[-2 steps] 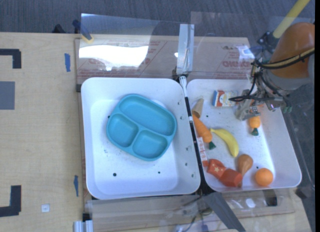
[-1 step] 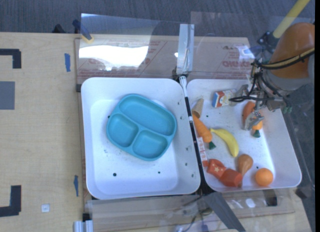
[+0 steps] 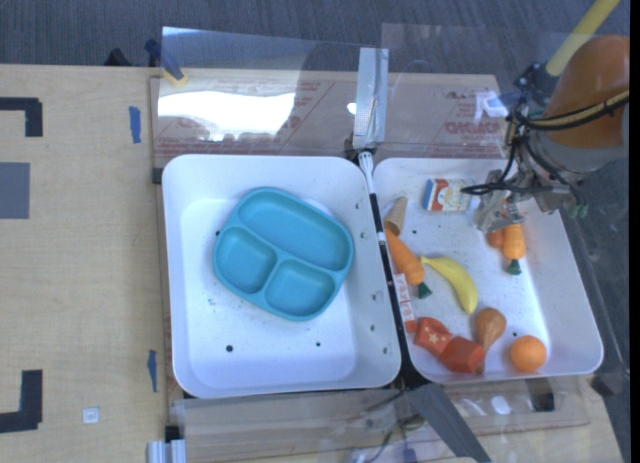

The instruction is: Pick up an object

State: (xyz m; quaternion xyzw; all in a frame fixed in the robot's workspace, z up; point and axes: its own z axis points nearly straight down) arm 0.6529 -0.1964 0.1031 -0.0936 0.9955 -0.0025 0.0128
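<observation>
Arm over the right bin's far edge, toy food scattered below it.

The gripper (image 3: 503, 213) hangs low near the far right corner of the right bin (image 3: 570, 301), right beside a small carrot (image 3: 513, 243); I cannot tell how its fingers stand. A little carton (image 3: 445, 196) lies by the far edge, its print too small to read. A larger carrot (image 3: 404, 258) runs along the left wall, a banana (image 3: 455, 281) sits mid-bin, and an orange (image 3: 527, 353) rests near the front right corner. A blue divided plate (image 3: 283, 252) lies in the left bin (image 3: 200, 351).
</observation>
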